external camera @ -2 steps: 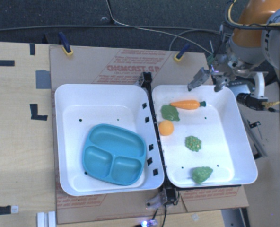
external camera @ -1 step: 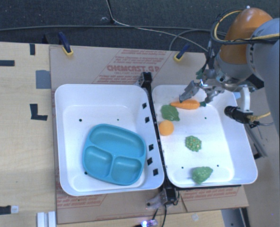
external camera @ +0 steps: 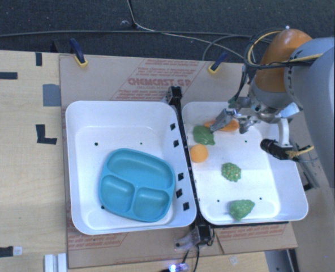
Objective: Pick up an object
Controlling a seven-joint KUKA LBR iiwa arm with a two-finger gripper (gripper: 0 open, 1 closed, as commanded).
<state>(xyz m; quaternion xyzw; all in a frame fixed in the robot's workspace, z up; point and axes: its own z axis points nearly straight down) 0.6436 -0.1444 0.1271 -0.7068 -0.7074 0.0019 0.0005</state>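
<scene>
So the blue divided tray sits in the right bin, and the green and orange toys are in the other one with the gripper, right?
Not quite: the camera view shows the blue divided tray in the left bin. The green and orange toys lie in the right bin, where the gripper is.

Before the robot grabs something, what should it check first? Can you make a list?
1. End effector over the right bin: ok.
2. Something to grab close by: ok; an orange piece lies right under it, and a green leaf just beside.
3. Fingers open wide enough: cannot tell.
4. Holding anything already: cannot tell.
5. Other toys out of the way: ok; the orange ball, broccoli and green lump lie apart.
6. Blue tray stays in the left bin: ok.
</scene>
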